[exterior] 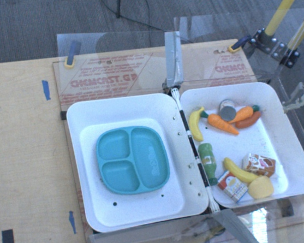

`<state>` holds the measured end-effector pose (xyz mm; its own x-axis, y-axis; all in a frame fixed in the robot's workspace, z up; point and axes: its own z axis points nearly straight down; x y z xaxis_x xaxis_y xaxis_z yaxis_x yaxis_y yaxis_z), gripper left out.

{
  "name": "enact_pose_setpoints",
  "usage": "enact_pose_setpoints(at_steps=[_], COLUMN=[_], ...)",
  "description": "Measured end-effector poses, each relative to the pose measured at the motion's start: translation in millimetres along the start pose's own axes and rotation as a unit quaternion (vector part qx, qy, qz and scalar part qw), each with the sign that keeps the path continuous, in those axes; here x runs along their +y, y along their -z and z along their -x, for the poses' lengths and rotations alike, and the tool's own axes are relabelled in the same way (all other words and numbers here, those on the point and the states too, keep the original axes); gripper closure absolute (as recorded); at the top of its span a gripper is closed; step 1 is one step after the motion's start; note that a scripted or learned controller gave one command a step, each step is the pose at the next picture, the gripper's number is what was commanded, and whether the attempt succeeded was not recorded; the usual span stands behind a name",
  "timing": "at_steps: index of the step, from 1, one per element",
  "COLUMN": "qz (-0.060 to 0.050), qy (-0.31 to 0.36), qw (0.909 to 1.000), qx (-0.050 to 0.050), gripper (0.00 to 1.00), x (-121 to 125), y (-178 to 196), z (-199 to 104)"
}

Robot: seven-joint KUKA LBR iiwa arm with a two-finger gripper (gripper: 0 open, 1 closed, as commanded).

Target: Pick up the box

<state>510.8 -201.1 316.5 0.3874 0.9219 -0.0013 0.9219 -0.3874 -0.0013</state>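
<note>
Camera view: 2 white bins sit side by side on the bench, and the task's thing lies in the right bin - the bin on the side the arm reaches in from. 2 small cartons there could each pass for it. The red-and-white box lies at that bin's near edge, by the divider. The brown-and-white box sits just beside it, a little nearer the arm's side.

The state of the gripper cannot be told from this view, whether apart, together or clamped on anything.

The trouble ahead, as a judgement, is crowding. A yellow banana lies between the 2 cartons and seems to touch both. A round yellow fruit presses in near the front rim. A green bottle lies along the divider, close to the red-and-white box. Fingers coming down here could land on the banana or the fruit and knock the target aside. They could also close on 2 things at once, or on the wrong carton. Both cartons lie tilted, so a flat grip may slip.

Farther back, 2 carrots, a second banana and a metal can lie well apart from the cartons. In the left bin a blue divided plate poses no risk.
</note>
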Motion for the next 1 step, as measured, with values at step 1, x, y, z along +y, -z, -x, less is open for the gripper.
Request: enact_pose_setpoints(at_steps=[1], qz=[0.000], qy=[0.043], qw=[0.9991], qx=[0.001], gripper=[0.00], x=[-37.7], y=[-133.3], z=[-69.3])
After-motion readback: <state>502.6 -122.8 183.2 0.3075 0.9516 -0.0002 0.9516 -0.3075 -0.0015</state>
